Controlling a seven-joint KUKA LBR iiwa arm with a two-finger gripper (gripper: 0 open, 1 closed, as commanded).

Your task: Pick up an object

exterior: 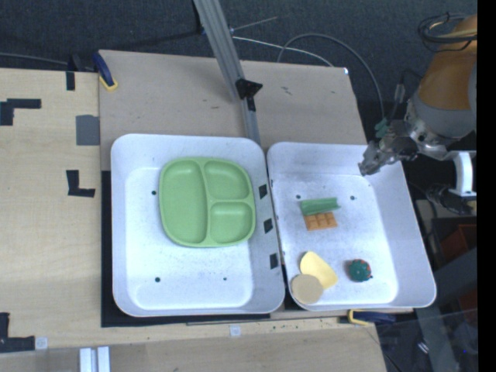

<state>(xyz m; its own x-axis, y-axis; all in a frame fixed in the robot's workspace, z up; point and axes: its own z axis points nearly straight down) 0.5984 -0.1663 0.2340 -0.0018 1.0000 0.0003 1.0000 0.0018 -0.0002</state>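
Round tan disc (pixel 307 288) lies loose in the right white bin (pixel 387 208); gripper (pixel 370 163) hovers at the rim, holding nothing.

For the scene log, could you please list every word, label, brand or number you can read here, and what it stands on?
None: no readable text on anything.
The green plate, both bins and the small things in the right bin are plain.
The dark tape marks on the bench are shapes, not letters.

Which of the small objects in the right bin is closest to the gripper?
The green block, highest in the right bin and nearest the gripper. The orange waffle piece sits just below it.
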